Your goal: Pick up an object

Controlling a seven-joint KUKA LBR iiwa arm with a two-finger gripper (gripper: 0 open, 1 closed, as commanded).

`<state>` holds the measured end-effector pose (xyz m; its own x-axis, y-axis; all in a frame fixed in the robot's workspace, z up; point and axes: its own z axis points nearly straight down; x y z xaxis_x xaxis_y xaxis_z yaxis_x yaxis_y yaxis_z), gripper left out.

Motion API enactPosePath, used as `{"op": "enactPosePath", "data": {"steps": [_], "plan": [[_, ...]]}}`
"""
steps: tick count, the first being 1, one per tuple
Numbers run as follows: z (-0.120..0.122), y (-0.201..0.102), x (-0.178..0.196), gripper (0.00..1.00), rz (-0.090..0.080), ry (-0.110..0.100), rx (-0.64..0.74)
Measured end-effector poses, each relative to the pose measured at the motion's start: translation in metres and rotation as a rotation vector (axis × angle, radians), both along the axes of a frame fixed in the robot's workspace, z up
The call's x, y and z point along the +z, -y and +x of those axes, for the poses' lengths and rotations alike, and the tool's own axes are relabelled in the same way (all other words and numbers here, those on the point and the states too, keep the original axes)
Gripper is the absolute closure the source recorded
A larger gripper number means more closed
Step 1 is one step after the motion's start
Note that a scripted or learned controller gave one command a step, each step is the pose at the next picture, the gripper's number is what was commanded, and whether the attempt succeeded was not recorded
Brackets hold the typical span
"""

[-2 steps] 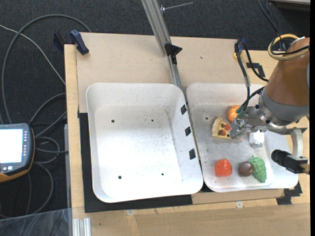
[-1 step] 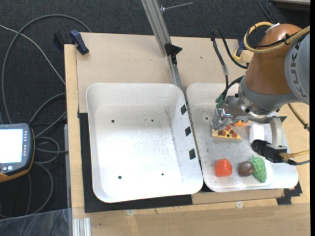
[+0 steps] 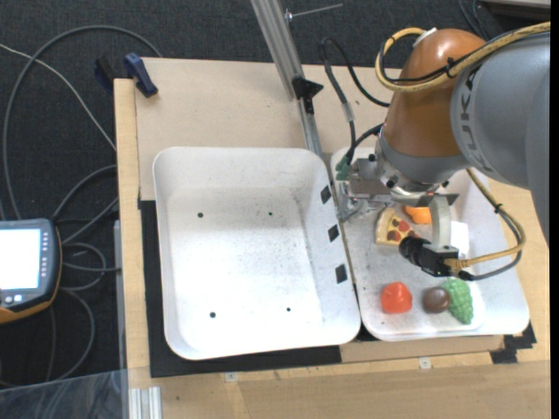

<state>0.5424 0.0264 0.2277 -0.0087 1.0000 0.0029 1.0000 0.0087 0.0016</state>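
Since the bench carries two bins side by side, the layout reads as a source and a destination. The left bin shows a scuffed white floor with a few dark dots and is probably kept as the place to drop things, while the right bin holds the pieces to choose from. Between the two, a metal post rises at a slant from the back of the bench. Along the near wall of the right bin lie a red piece, a brown piece near it, and a green piece touching the brown one. These three sit out in the open, apart from the arm, so any of them looks easy to reach from above. Farther back, a pizza slice and an orange piece lie close together, partly under the wrist. The arm leans in from the right and hangs low over that back pair, which suggests the slice or the orange piece is the target. The jaws are hidden beneath the wrist, so I cannot tell whether they are released or clenched, and nothing can be seen held between them. I judge the pick as not yet done
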Motion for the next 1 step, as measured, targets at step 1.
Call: {"op": "enactPosePath", "data": {"steps": [1], "plan": [[0.0220, -0.0517, 0.0139, 1.00, 0.000, 0.002, -0.001]]}}
